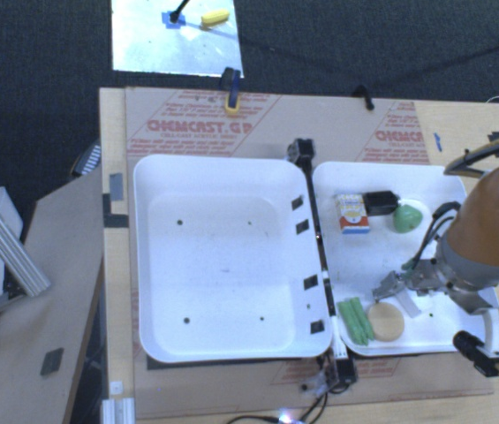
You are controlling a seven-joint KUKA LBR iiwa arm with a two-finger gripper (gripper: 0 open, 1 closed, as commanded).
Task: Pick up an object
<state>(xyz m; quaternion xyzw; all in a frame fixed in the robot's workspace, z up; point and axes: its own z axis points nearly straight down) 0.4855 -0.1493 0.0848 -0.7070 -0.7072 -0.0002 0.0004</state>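
In the right bin [474, 343], a tan disc [387, 321] lies at about 6 o'clock beside a green block [354, 319], with the gripper [401, 286] just above them, its fingers apart and clamped on nothing. A small carton [352, 213], black piece [379, 203] and green ball [407, 218] sit toward 12 o'clock. The bins rest on a board [198, 122] printed "CHEMCAST GP", over dark carpet [37, 51].

Arm [496, 228] cut by right edge
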